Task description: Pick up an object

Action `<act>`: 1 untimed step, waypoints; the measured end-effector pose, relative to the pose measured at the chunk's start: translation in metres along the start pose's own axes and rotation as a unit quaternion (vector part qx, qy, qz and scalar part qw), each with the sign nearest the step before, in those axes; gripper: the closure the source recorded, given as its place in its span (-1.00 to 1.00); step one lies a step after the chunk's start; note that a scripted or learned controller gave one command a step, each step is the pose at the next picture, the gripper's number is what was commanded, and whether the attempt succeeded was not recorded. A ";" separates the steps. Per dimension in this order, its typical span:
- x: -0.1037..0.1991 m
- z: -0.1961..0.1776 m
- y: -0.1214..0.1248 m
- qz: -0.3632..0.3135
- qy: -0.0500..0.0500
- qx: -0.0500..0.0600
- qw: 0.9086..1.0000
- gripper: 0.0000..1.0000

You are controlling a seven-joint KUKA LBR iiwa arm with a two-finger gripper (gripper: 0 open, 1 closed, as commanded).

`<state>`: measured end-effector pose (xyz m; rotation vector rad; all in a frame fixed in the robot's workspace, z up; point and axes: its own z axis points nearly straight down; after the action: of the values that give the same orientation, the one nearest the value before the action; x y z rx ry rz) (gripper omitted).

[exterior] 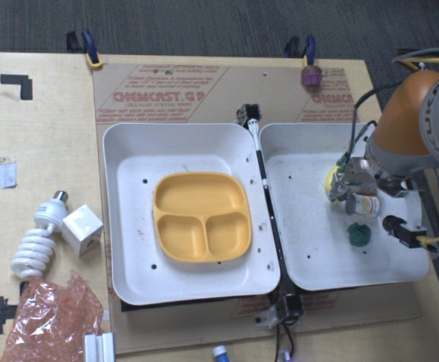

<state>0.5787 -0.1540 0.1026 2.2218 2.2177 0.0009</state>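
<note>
From above the bench, two white bins sit side by side on a brown printed board. Take the right bin as the landmark. The arm, grey with an orange band, comes in over its right rim, and the gripper hangs low inside the bin, in its upper right part. Whether the claw is released or clenched I cannot tell from here; the fingertips are lost in a cluster of small things.

A yellow object lies in that bin right against the gripper's left side. Just below the gripper is a small bottle with a pale label, touching or nearly touching it. Below that again, toward the bin's lower right, a green object rests on the floor on its own.

To the left of the right bin, touching it along the shared rim, is the left bin, and a yellow tray with three compartments lies flat in its middle.

Beyond the right bin's far edge, a purple object sits on the board near a blue clamp. Far off to the left of both bins, a spiral bulb lies on the bench beside a white cube, with crinkled pink plastic below them.
</note>
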 end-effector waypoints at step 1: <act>0.002 0.000 0.001 -0.001 0.002 0.000 1.000 -1.00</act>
<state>0.5792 -0.1516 0.1027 2.2218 2.2223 0.0049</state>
